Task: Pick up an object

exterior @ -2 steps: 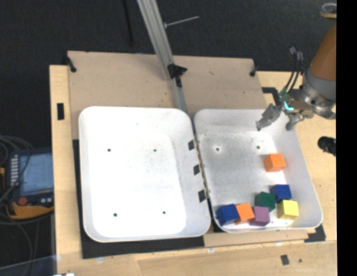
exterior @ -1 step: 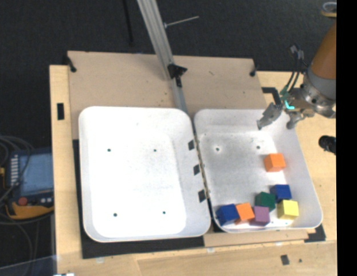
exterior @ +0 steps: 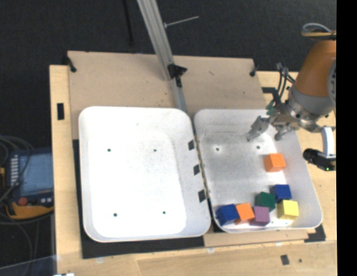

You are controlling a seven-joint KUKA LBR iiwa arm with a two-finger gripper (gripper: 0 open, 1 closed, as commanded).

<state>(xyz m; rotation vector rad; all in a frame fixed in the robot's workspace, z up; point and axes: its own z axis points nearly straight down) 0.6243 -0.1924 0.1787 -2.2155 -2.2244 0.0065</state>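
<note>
The right bin (exterior: 236, 171) holds several small blocks. An orange block (exterior: 274, 162) lies alone near its right side. Along the front edge sit a blue block (exterior: 227, 214), a second orange block (exterior: 245, 211), a purple block (exterior: 261, 215), a green block (exterior: 265, 200), another blue block (exterior: 281, 191) and a yellow block (exterior: 289, 209). My gripper (exterior: 267, 129) hangs over the back right part of this bin, above and behind the lone orange block. Its two fingers are spread apart and nothing is between them.
The left bin (exterior: 138, 171) lies beside the right one, a divider with black clips between them. A slanted metal pole (exterior: 161, 45) rises from the back of the bench. A handheld controller (exterior: 29, 183) with cables sits off the bench at left.
</note>
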